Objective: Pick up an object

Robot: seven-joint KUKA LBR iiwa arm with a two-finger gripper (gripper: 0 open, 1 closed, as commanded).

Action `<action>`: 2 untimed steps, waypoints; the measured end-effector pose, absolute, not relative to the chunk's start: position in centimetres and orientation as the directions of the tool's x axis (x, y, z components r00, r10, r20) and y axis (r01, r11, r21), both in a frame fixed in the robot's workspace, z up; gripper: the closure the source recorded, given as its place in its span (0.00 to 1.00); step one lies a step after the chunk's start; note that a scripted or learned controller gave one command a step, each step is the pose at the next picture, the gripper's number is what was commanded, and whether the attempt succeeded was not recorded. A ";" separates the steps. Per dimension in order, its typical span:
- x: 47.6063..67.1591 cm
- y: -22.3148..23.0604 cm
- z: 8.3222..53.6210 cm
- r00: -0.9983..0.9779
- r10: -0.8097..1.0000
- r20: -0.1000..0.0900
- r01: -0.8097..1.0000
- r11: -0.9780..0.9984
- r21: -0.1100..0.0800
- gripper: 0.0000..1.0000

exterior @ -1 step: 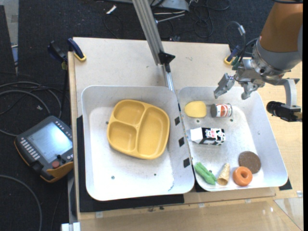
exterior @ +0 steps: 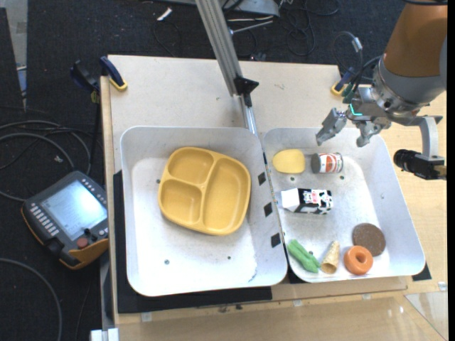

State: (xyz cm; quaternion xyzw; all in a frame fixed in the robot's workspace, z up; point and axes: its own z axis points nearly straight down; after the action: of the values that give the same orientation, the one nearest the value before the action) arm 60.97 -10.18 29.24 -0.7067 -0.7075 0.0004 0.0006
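The claw (exterior: pixel 350 128) hangs over the far edge of the right bin (exterior: pixel 398 190), its two fingers spread apart with nothing between them, so it is released and holds nothing. The pickup has not happened yet: by my reading the arm is at the approach stage, above the things and not yet down among them.

Everything that could be picked lies in the right bin. Closest under the claw is a small can (exterior: pixel 328 163) on its side, with a yellow lemon-like piece (exterior: pixel 288 161) just beside it. Nearer the middle lies a black-and-white milk carton (exterior: pixel 307 200). Along the near edge sit a green pod (exterior: pixel 303 256), a cone (exterior: pixel 330 257), an orange doughnut (exterior: pixel 358 259) and a brown cookie (exterior: pixel 369 239).

The left bin (exterior: pixel 138 212) carries a yellow divided plate (exterior: pixel 205 190), well apart from the claw.

What is left is the whole grasp: descend, close on one thing, most likely the can, and lift.
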 end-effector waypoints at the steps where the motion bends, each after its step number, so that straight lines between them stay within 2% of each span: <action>1: 61.1 -10.3 22.8 0.001 1.000 0.000 1.000 -0.001 -0.006 0.00; 2: 61.2 -10.1 18.5 0.000 1.000 0.000 1.000 0.000 -0.005 0.00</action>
State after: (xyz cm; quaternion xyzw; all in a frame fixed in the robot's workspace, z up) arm 61.16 -10.05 18.46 -0.7072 -0.7070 0.0017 0.0017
